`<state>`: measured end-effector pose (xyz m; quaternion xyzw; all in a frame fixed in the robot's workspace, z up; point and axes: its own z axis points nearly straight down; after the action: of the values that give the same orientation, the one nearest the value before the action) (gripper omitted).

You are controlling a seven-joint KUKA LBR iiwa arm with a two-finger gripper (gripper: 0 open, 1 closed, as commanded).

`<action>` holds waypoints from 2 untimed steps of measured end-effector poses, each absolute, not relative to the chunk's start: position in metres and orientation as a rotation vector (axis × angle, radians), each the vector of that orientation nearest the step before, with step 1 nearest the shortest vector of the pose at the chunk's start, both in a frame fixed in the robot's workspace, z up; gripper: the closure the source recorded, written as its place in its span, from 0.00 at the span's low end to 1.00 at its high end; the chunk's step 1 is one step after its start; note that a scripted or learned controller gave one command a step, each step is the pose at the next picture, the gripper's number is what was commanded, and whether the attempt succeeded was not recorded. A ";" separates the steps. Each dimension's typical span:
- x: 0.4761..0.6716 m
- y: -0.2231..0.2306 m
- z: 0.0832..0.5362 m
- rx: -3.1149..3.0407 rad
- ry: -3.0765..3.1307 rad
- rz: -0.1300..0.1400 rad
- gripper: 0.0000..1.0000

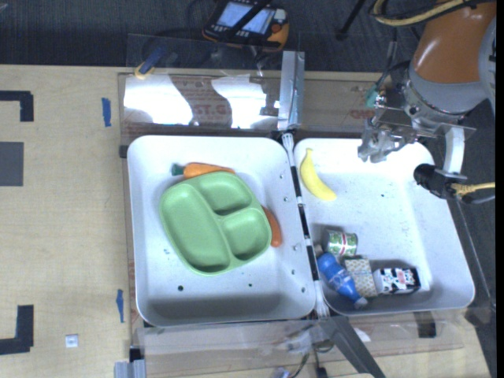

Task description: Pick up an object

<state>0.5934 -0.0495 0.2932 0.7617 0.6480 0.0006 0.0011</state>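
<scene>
Banana point(316, 181) lies in right bin point(441, 235), upper left part, near divider. Can point(342, 243), blue bottle point(340, 278), mesh packet point(358, 272) and black-and-white carton point(395, 279) clustered along bin's lower edge. Pincer point(380, 150) hangs over right bin's upper edge, right of banana, apart from it, pinching nothing; spread or pressed together, cannot tell. Left bin point(150, 164) holds green divided tray point(214, 221), carrot point(206, 168) poking from under it. Table point(59, 211) wooden.

A divided plate point(214, 223) lay in the left bin point(150, 290) over a carrot point(206, 168); the right bin point(441, 235) held a banana point(315, 179) behind a can point(341, 242), bottle point(340, 279) and carton point(396, 279).
</scene>
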 end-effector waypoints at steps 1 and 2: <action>0.667 -0.034 0.250 2.169 2.268 0.003 1.00; 0.667 0.017 0.264 2.244 2.194 0.003 1.00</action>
<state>0.6671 0.0166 0.2639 0.7151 0.6990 0.0011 0.0015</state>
